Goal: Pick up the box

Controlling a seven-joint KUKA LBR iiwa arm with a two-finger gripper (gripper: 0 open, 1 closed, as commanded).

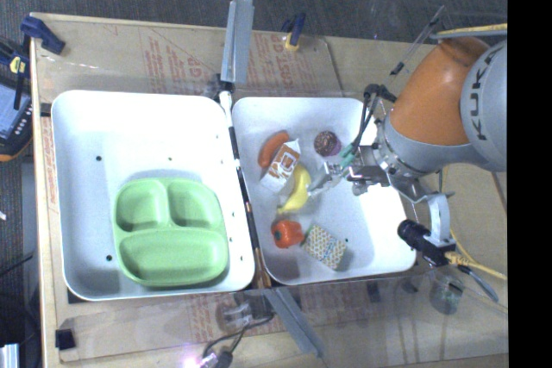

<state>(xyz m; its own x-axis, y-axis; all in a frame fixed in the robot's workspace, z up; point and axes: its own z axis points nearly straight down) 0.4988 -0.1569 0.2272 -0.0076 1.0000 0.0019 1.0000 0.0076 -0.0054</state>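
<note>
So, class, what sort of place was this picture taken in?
Probably a robotics lab test bench: a grey and orange robot arm reaches over two shallow white plastic bins holding toy food like a yellow plastic banana.

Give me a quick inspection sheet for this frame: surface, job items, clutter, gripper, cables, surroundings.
Surface: bench bearing left bin and right bin.
Job's things: box in right bin, between carrot and banana.
Clutter: tomato, patterned packet, dark round item; green tray in left bin.
Grippers: gripper over right bin, beside banana; fingers unclear.
Cables: wires along arm at right.
Surroundings: blue clamps on bench edge; dark floor.
</note>
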